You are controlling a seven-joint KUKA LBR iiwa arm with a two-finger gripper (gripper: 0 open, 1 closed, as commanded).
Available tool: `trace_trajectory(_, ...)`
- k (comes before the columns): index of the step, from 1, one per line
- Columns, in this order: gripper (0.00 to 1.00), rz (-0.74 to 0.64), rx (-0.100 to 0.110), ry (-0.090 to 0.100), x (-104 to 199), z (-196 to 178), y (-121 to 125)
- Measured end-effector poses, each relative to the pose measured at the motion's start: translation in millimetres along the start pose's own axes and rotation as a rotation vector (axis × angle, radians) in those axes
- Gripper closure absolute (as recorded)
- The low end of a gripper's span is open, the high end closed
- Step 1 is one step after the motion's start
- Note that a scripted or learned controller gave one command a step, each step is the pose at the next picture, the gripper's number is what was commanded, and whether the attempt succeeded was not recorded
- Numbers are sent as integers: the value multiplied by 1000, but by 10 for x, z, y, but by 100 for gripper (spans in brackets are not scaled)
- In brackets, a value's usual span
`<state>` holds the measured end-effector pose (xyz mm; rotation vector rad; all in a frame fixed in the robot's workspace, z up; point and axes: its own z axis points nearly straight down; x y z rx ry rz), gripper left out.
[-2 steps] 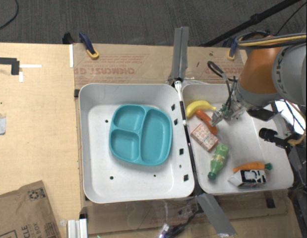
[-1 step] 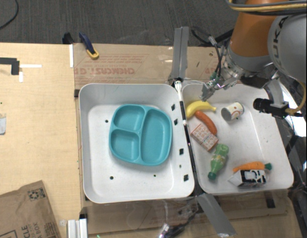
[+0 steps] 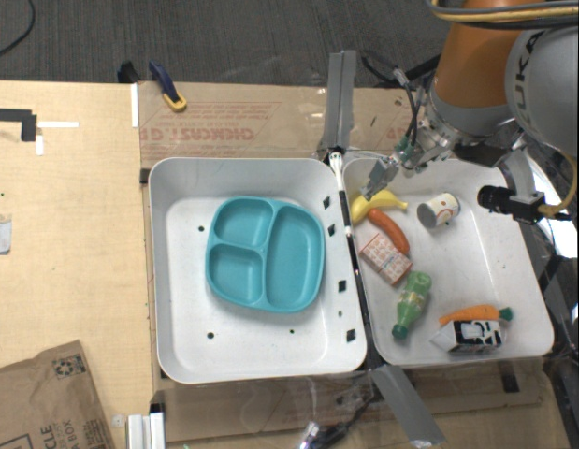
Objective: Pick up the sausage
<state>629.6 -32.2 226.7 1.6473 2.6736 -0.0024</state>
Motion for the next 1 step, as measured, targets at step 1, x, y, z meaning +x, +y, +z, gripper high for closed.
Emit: trace_trajectory(1, 0, -47, 1, 1, -384, 834, -761)
